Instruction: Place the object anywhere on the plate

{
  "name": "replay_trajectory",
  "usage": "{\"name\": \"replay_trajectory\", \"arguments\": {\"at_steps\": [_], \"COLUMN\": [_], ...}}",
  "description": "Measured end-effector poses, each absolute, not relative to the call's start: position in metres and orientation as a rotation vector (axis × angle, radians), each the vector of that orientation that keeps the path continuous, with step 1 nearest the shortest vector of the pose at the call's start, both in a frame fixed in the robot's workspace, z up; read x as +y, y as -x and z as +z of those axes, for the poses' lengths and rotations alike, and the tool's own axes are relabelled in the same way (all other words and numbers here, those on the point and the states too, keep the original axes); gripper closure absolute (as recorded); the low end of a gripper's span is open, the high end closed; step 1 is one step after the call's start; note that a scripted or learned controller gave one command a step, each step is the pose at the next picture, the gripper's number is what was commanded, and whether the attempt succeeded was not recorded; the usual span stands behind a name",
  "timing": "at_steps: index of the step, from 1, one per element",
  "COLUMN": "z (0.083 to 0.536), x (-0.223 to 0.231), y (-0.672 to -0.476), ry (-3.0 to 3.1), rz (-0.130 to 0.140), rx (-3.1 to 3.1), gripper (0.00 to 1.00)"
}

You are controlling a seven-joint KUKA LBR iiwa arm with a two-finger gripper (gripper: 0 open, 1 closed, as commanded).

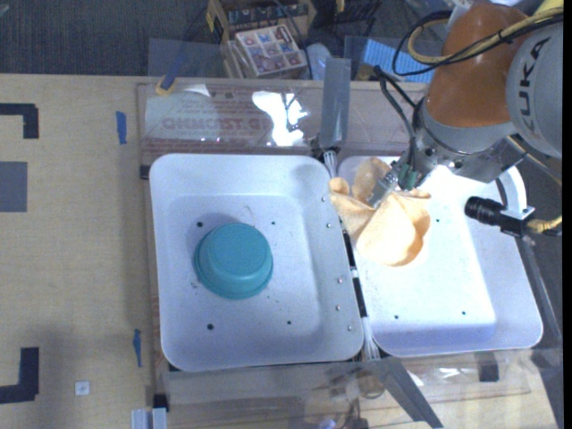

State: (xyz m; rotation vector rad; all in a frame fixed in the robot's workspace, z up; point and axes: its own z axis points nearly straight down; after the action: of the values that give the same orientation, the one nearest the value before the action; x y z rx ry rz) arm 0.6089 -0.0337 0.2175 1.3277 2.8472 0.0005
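A pale orange cloth lies bunched at the upper left of the right bin, one corner reaching over the divider between the bins. My gripper comes down from the right onto the cloth's top edge, and its fingers are shut on a pinched fold of the fabric. The cloth gathers upward toward the fingertips. A round teal plate rests in the middle of the left bin, well to the left of the gripper and apart from the cloth.
The grey arm with its orange band fills the upper right above the right bin. A black cable fitting juts out over that bin's right side. A grey post stands behind the divider.
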Motion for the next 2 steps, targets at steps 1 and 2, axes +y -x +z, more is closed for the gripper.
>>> {"name": "replay_trajectory", "arguments": {"at_steps": [1,2], "z": [0.211,0.213], "x": [0.009,0.049], "y": [-0.586,-0.572], "ry": [-0.736,-0.120], "rz": [0.002,0.003], "rx": [3.052,3.136], "gripper": [1.00,1.00]}}
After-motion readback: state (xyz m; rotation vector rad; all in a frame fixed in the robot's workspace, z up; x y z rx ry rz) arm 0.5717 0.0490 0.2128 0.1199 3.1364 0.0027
